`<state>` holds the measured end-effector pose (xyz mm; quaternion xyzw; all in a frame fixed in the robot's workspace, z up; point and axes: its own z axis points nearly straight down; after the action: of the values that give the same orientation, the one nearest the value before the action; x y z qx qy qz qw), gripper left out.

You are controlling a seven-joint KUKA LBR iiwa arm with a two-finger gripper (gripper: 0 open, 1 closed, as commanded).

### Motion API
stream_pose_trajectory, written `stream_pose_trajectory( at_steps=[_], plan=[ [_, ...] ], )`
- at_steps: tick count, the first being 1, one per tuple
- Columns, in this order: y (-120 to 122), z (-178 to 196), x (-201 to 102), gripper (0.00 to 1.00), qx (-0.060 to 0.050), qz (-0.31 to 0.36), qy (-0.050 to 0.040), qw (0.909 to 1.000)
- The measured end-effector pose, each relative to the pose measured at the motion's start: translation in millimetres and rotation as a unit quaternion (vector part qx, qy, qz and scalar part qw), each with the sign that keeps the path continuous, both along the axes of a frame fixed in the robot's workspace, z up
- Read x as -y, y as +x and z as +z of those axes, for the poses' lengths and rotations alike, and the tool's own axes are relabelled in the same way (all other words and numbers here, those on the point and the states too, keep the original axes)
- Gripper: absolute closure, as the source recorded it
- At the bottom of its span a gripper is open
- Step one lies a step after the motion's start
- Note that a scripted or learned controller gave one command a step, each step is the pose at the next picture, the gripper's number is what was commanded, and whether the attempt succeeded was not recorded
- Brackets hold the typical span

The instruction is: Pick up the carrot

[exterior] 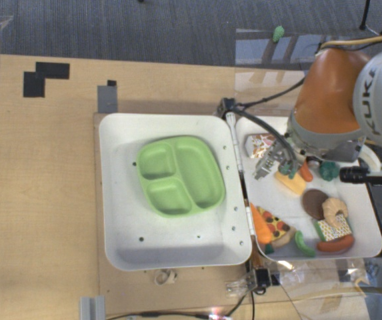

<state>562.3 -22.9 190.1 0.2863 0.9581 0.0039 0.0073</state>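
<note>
The carrot [261,226] is an orange toy lying at the front left of the right bin [375,245], against the bin's left wall and beside a pizza slice [279,230]. My gripper [269,163] hangs over the back left part of the right bin, well behind the carrot and apart from it. It sits just left of a yellow cheese wedge [291,181]. The arm's grey and orange body covers the bin's back right corner.
The left bin [121,245] holds a green divided plate [179,175]. Around the gripper in the right bin lie a printed packet [256,143], a small orange-red piece [306,174], a teal piece [329,171], a brown disc [314,201], a bagel [335,209], a sausage [335,246] and a green piece [303,244].
</note>
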Motion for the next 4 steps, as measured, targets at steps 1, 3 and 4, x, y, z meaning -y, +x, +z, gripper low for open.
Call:
stream_pose_trajectory(
  at_steps=[1, 3, 4],
  plan=[
    [-1.6, -3.3, 3.0, 0.00, -0.003, -0.002, -0.0012, 1.0000],
    [-73.2, -4.8, -14.7, 0.00, -0.004, 0.044, -0.0022, 0.9990],
    [-73.2, -4.9, -15.0, 0.00, -0.004, 0.044, -0.0022, 0.9990]
  ],
)
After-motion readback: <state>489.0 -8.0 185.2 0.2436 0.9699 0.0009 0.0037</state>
